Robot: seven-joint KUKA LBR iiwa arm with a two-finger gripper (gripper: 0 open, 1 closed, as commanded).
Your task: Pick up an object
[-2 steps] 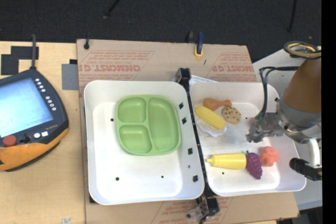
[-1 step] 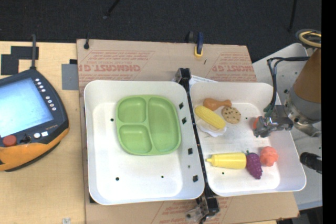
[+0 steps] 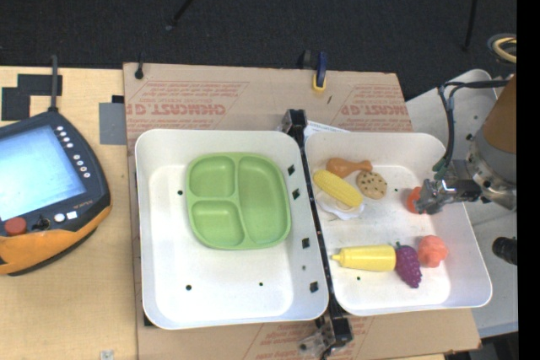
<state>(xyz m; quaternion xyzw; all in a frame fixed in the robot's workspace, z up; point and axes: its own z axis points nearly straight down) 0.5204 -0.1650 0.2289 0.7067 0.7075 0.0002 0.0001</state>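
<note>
Hovering at the right edge of the right bin (image 3: 460,282), the gripper (image 3: 432,200) sits against a small red object (image 3: 413,199); finger spacing cannot be told. Judged as the approach step: next comes closing squarely, then lifting.

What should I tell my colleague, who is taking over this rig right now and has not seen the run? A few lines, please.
Gripper: at the right bin's right wall, beside a small red-orange item; no object is visible between its fingers.
Right bin: drumstick, cookie, corn cob, yellow bottle, purple grapes, pink-orange fruit.
Left bin: green divided plate.
Done: nothing lifted yet.
Left: grasp one object and raise it; the red-orange item is nearest.
</note>
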